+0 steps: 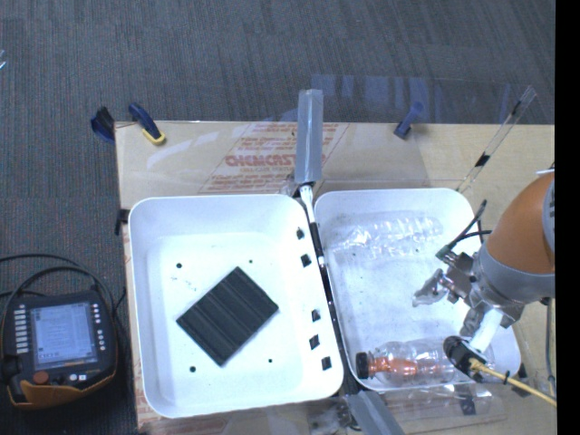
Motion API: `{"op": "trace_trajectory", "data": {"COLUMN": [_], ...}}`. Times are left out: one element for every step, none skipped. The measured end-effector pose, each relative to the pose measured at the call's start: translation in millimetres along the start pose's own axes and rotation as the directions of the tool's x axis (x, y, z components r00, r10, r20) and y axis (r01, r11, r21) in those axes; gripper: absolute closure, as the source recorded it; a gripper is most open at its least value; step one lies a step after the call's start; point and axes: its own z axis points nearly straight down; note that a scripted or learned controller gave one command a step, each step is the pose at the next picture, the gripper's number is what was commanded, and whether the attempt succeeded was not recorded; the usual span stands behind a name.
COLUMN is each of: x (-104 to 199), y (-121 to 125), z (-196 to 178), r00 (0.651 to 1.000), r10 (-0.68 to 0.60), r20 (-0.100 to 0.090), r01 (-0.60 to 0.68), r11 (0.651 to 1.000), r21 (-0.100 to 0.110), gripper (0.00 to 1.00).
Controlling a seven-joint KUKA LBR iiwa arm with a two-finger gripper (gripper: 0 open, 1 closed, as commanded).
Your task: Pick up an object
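Observation:
A black ribbed rectangular pad (227,315) lies flat in the left bin (145,243). In the right bin (362,202) a crushed clear plastic bottle (391,236) rests near the far wall. A second clear bottle with an orange-red neck (403,365) lies along the near wall. My gripper (444,290) hangs low over the right side of the right bin, between the two bottles and to their right. The grey wrist and orange band (530,225) sit behind it. Nothing is visibly held.
A teach pendant (59,338) lies on the floor to the left of the bench. Blue and yellow clamps (145,123) grip the bench's far edge. A grey post (309,143) stands behind the divider between the bins. Cables (507,381) trail by the near right corner.

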Motion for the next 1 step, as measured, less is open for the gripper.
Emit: {"op": "trace_trajectory", "data": {"x": [-1.9], "y": [-0.9], "z": [-6.0], "r00": [1.000], "r10": [0.001], "r20": [0.006], "r01": [-0.001], "r11": [1.000], "r21": [0.010], "gripper": [1.00]}}
